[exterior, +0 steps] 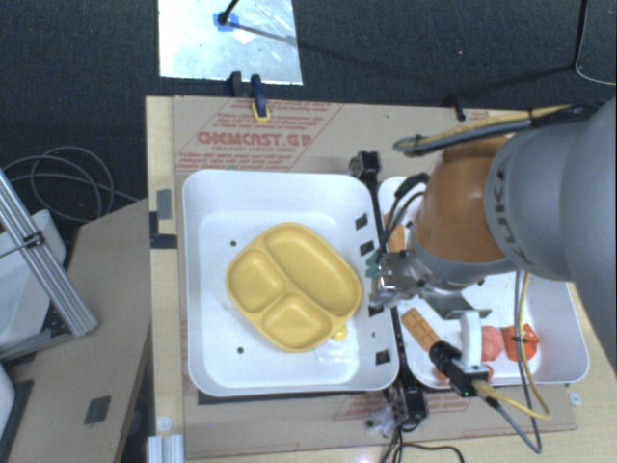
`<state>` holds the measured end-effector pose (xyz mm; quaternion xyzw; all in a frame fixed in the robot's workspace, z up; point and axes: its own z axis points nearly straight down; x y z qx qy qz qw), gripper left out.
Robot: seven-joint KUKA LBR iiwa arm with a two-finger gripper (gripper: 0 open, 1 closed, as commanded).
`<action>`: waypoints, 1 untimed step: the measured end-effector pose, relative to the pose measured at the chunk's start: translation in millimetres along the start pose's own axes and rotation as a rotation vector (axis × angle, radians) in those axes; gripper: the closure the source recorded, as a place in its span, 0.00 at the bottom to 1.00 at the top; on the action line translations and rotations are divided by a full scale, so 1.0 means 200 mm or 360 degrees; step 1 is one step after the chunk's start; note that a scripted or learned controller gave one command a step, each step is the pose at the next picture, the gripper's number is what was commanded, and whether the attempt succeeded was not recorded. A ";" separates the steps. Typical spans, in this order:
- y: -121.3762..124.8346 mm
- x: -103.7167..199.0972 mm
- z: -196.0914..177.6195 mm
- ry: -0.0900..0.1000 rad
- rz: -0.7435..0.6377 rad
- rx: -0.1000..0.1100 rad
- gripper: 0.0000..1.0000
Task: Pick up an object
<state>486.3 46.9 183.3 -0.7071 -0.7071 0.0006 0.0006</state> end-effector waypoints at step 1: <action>0.00 -0.14 -0.01 0.0000 0.0002 -0.0004 1.00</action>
